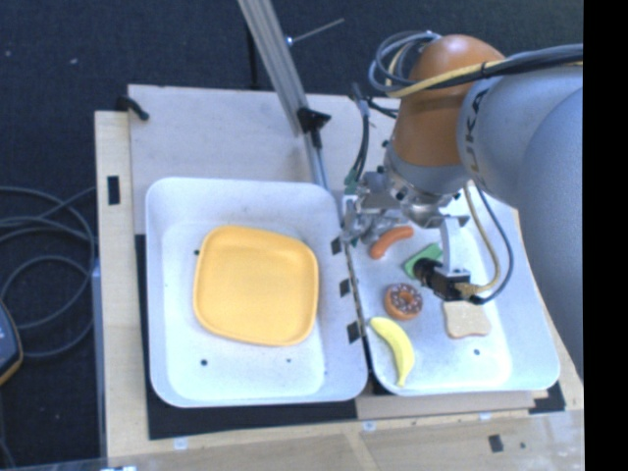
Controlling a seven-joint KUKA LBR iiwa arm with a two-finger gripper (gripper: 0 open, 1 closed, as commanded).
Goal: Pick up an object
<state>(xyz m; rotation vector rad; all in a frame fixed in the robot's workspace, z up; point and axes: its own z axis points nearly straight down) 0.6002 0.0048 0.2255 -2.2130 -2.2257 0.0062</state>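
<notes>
The right bin (pixel 525 356) holds several toy foods. An orange-red sausage (pixel 391 240) lies at its upper left, with a green piece (pixel 424 260) just to its right. Below them sit a sprinkled donut (pixel 403 301), a slice of toast (pixel 465 320) and a yellow banana (pixel 394 348). My gripper (pixel 365 222) hangs over the bin's upper left part, right beside the sausage's left end and close to the wall between the bins. The wrist and orange band cover the bin's far end. Nothing can be seen held in the gripper.
The left bin (pixel 167 204) carries a square yellow plate (pixel 256 285). A slanted aluminium bar (pixel 280 67) runs from the top down to the bins' shared wall. Cables loop off the arm over the right bin (pixel 491 263).
</notes>
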